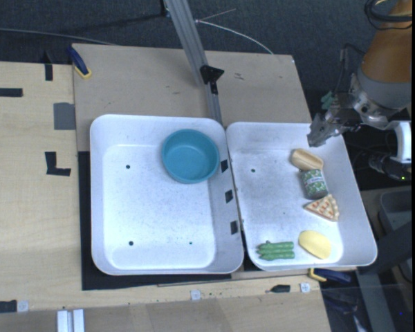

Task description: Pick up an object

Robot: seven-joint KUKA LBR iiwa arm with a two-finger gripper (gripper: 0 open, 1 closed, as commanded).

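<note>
The right bin (263, 185) holds a tan bread roll (306, 160), a green can (314, 183), a pizza slice (324, 207), a yellow lemon-like piece (315, 243) and a green bean pod (275, 250). A blue bowl (189, 155) sits at the back of the left bin (124, 213). My gripper (317, 134) hangs over the right bin's far right corner, just above and behind the bread roll. Nothing shows between its dark fingers.
A slanted metal pole (190, 37) runs from the top of the view down to the gap between the bins. Cables lie on the dark surface beyond the bench. The arm's grey body and orange band (391, 50) stand at the right.
</note>
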